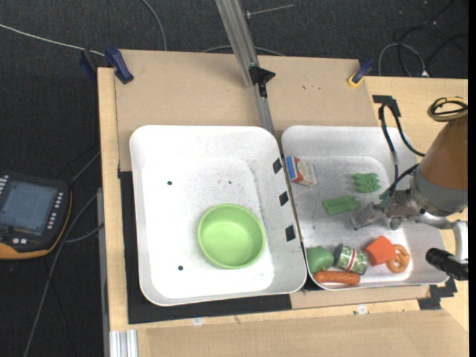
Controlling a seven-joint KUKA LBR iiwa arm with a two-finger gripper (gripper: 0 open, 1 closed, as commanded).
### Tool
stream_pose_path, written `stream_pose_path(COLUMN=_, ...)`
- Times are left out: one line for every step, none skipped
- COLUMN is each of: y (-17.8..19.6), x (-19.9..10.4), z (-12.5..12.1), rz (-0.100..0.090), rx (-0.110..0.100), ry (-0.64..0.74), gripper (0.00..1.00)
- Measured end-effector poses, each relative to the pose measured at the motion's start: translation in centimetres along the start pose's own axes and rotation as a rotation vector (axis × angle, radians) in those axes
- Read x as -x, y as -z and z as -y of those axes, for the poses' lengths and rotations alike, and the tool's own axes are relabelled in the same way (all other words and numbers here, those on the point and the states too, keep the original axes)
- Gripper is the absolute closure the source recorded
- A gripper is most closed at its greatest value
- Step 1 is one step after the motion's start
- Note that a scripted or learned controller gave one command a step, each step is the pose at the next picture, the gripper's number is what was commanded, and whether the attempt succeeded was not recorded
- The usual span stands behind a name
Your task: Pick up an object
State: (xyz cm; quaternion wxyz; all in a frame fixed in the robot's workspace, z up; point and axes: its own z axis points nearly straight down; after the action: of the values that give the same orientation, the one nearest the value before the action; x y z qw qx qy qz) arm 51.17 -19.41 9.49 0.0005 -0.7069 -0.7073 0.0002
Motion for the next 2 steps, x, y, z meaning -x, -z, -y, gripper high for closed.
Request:
stream_pose_path(y=1.1, x=0.0, z=-0.1, rz=0.0, rx=0.002, ry=0.0, gripper=1.0)
stream_pose_path(y=5.7, x=0.8, z=-0.3, rz=0.002, rx=0.005, ry=-0.001, gripper=1.0)
